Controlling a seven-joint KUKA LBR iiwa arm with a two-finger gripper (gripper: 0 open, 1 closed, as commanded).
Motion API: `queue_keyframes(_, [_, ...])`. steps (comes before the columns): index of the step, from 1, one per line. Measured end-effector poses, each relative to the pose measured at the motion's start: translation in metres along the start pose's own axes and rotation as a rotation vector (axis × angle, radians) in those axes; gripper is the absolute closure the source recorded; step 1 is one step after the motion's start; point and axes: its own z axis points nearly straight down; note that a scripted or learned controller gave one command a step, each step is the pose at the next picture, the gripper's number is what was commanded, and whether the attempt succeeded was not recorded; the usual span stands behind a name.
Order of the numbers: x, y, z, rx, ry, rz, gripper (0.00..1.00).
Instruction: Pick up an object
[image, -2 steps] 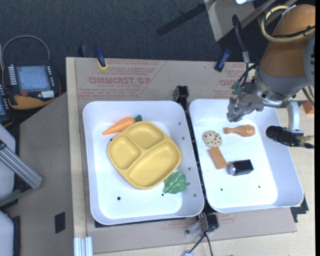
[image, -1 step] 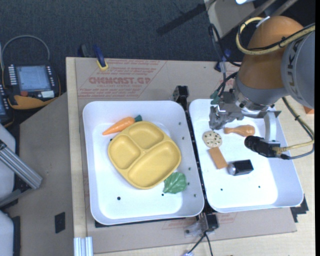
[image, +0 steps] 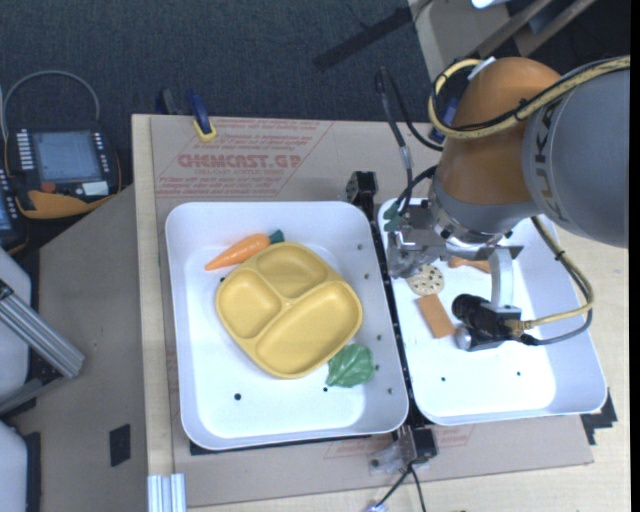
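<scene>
The arm's bulk hides much of the right bin (image: 560, 395); the gripper (image: 425, 262) hangs over a brown block (image: 434, 316), its pincer state impossible to tell, perhaps touching nothing.

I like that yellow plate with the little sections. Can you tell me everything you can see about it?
The plate is yellow, rounded and looks like smooth plastic. Raised ridges split it into three compartments: two smaller ones at the top and one big one below. All three hold nothing. It lies flat and right side up, turned at a slant, in the middle of the left bin. A toy carrot sits against its upper left edge, and a green leaf touches its lower right edge.
</scene>
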Motion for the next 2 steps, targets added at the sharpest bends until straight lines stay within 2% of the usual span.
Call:
queue_keyframes(1, [0.0525, -0.0157, -0.0124, -0.003, 0.001, -0.002, 1.0])
queue_keyframes(2, [0.049, -0.0152, -0.0117, -0.003, -0.001, 0.004, 0.0])
